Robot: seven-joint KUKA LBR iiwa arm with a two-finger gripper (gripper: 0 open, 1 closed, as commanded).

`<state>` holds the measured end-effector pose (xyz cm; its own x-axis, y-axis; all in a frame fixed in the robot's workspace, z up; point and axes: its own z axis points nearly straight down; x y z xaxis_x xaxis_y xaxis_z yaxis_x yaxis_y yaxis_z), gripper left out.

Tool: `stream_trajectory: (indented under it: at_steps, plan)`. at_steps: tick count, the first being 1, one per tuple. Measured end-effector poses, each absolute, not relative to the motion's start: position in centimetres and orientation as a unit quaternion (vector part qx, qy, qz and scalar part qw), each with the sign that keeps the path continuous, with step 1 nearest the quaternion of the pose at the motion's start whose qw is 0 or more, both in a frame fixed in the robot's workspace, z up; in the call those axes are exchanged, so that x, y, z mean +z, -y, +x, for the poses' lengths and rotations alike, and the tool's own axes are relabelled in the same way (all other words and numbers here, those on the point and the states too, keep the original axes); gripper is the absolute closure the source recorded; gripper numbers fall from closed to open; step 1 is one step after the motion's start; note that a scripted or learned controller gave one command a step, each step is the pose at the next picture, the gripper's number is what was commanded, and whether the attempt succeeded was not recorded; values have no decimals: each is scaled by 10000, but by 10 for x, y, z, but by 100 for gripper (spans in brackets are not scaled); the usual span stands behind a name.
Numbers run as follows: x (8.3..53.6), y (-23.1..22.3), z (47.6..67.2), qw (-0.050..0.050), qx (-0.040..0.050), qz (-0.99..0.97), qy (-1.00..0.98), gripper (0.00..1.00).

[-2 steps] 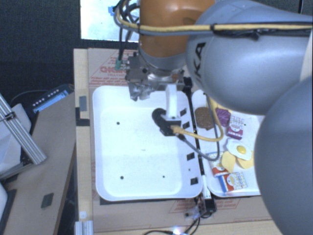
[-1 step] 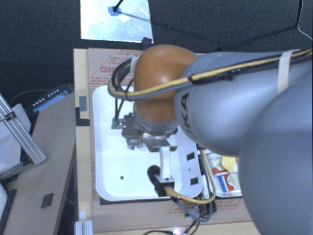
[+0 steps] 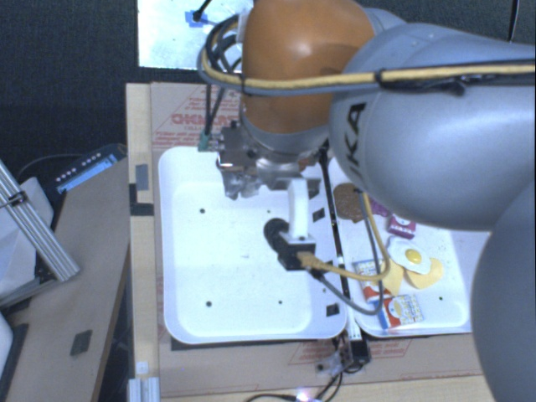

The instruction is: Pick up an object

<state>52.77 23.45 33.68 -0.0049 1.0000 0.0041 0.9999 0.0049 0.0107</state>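
My gripper (image 3: 240,184) hangs below the orange wrist band, over the far part of the left white bin (image 3: 209,308), nearer its right side. The wrist body hides most of it, and nothing shows beneath it. In the right bin (image 3: 444,321) lie a brown round piece (image 3: 347,201), a toy fried egg (image 3: 414,260), a purple and white packet (image 3: 401,223) and two small printed cards (image 3: 368,268) (image 3: 407,308). The arm covers the far part of that bin.
The left bin's floor shows only a few small dark marks. Brown cardboard (image 3: 180,124) lies under both bins. A white sheet (image 3: 172,23) sits at the back, and metal rails (image 3: 33,233) stand at the left.
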Motion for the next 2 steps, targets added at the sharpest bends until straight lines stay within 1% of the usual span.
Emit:
stream_trajectory:
  at_steps: [1, 2]
  plan:
    - [232, -234, 483, -26, -51, 7065, -7077, 100]
    - [354, -234, 530, 34, 75, 7056, -7086, 100]
